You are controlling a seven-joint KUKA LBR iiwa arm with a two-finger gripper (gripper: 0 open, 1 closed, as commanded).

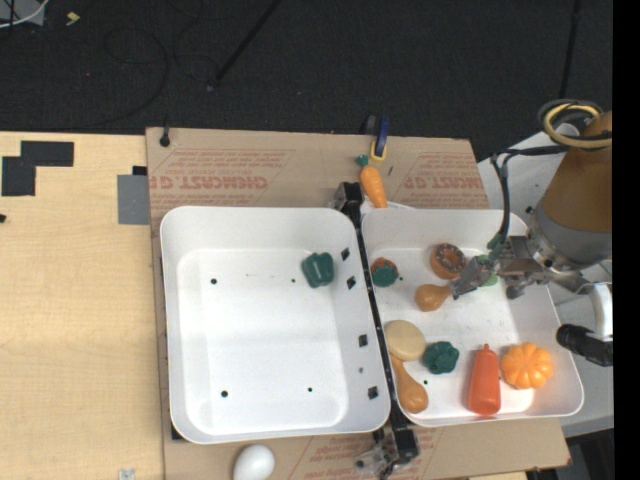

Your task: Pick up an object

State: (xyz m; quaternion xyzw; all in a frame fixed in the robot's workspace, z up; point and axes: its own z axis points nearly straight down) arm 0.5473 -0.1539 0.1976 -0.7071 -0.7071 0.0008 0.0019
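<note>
My gripper [472,280] hangs over the right bin [540,408], reaching in from the right. Its tip is just right of a tan pear-shaped piece [432,295] and below a brown and red round piece [447,260]. A small green patch shows at the gripper's tip; I cannot make out what it is. Lower in the same bin lie a beige round piece [405,339], a tan squash [410,388], a teal broccoli [440,356], a red bottle [484,378] and an orange pumpkin [527,365]. A red and green piece [384,271] sits near the bin's left wall.
The left bin [200,408] holds a single green pepper [318,269] near its upper right. An orange carrot [373,186] lies on the cardboard behind the bins. A white egg [254,462] rests in front of the left bin. Cables run along the right side.
</note>
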